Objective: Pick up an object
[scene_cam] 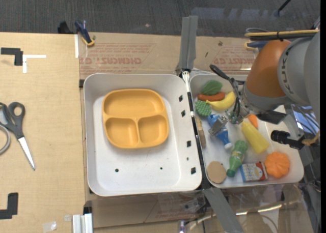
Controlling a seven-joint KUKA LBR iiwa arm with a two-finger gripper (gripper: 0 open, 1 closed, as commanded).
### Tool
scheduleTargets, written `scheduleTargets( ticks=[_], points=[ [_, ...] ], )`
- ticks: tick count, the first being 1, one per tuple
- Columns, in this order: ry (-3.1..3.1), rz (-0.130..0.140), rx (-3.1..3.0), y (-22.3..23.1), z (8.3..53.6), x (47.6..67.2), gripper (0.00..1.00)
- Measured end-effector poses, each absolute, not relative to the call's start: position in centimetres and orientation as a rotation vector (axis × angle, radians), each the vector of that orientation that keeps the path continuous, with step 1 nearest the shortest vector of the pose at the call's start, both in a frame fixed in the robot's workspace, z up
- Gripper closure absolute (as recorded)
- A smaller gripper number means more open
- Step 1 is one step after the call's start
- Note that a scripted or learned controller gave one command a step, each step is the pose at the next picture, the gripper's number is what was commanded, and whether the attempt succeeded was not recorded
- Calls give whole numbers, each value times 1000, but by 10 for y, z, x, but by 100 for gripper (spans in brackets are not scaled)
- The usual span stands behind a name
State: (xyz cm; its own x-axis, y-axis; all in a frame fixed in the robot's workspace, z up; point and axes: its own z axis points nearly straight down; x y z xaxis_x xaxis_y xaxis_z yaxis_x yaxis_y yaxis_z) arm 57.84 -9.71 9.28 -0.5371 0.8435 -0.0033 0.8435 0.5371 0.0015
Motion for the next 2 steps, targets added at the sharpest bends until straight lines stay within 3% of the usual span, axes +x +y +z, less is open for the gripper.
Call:
scheduleTargets(
  ticks=[1,2],
  points=[
    [2753,-3,1504,-97,102,579,100],
    [2563,-4,1817,-63,237,555,100]
  ],
)
